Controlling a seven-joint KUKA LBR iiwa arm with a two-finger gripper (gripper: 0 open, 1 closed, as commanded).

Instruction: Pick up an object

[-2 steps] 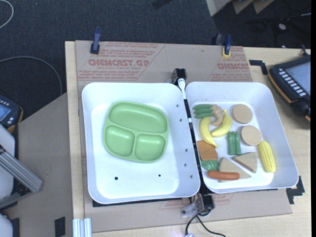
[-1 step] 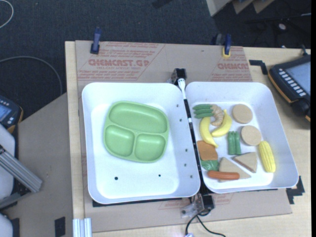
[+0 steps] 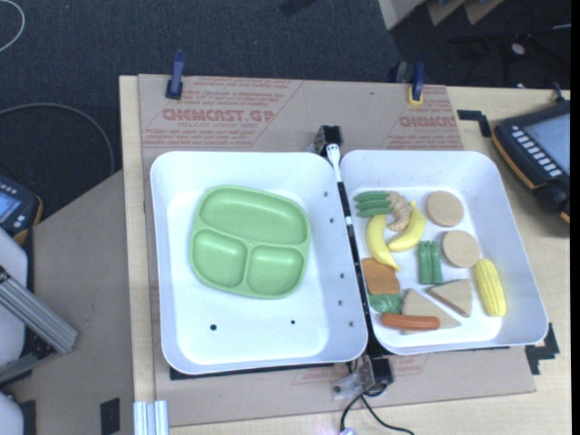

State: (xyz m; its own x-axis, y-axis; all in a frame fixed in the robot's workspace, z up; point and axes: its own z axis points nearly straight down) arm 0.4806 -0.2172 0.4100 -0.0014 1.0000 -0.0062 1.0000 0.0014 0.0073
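The right bin (image 3: 507,198) holds several toy foods. Two bananas (image 3: 391,235) lie near its left side, with green beans (image 3: 369,202) and a shrimp (image 3: 399,206) above them. Two round tan cookies (image 3: 445,208) sit to the right, the lower one (image 3: 460,248) beside a green pepper piece (image 3: 429,263). A corn cob (image 3: 490,285) lies at the right. Toward the front are an orange piece (image 3: 381,279), two bread wedges (image 3: 452,294) and a hot dog (image 3: 410,322).
The left bin (image 3: 181,315) holds a green three-compartment plate (image 3: 249,240). Both bins rest on a cardboard sheet (image 3: 272,107) fixed with clamps (image 3: 175,73) at the back. A tablet (image 3: 542,148) lies at the right edge.
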